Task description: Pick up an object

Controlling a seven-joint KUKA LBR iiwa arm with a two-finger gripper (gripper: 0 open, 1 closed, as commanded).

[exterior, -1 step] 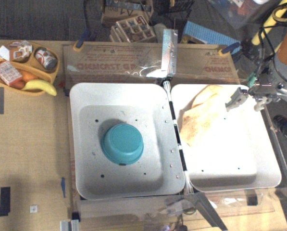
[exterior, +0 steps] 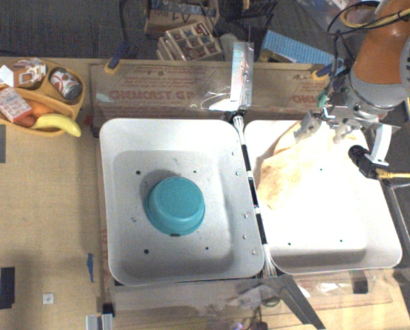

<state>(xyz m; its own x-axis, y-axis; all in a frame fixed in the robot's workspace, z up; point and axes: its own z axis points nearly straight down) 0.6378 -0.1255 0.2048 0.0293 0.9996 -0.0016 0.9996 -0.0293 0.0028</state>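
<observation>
A teal bowl [exterior: 176, 205] lies upside down in the middle of the left bin [exterior: 122, 150]. A thin tan cloth [exterior: 287, 170] is spread over the upper left of the right bin [exterior: 369, 246]; its top corner rises towards the gripper. My gripper [exterior: 324, 128] hangs over the back of the right bin, right at the cloth's upper edge, below the grey wrist and orange band. From this angle the cloth's corner blends with the gripper, so contact is unclear.
A yellow tray [exterior: 33, 98] with a banana and packets sits on the bench at far left. A cardboard wall [exterior: 170, 91] runs behind both bins. Cables and boxes clutter the back. A black cable fitting [exterior: 364, 160] hangs beside the wrist.
</observation>
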